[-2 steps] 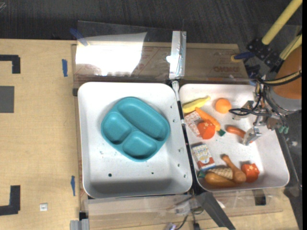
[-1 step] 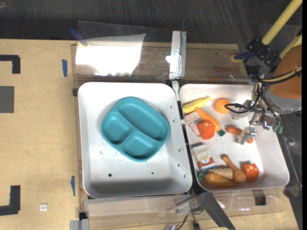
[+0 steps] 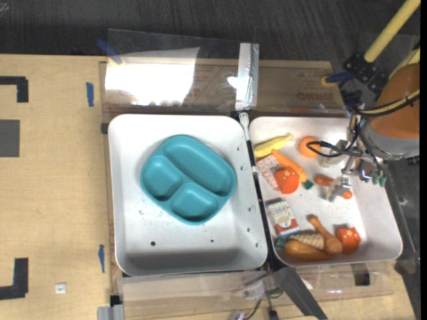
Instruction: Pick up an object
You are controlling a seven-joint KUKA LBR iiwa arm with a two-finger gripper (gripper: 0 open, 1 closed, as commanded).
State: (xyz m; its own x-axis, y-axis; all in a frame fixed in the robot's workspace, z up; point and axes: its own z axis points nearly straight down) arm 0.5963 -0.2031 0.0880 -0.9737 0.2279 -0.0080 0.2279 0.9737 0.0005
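1. Orange sausage, in the right bin, lies just left of the gripper.
2. Gripper: low over the bin floor; finger spacing cannot be told.

The bench is pale wood, with black tape corners at its left edge and short blue tape strips near the left bin. The left bin is white and shallow, and a teal tray with three compartments lies tilted in its middle. A few dark specks dot the bin floor near the front. The right bin sits just beside it, their rims touching. Behind the bins a clear plastic sheet catches a bright glare, and a silvery strip stands at its right end. Dark carpet runs along the top.
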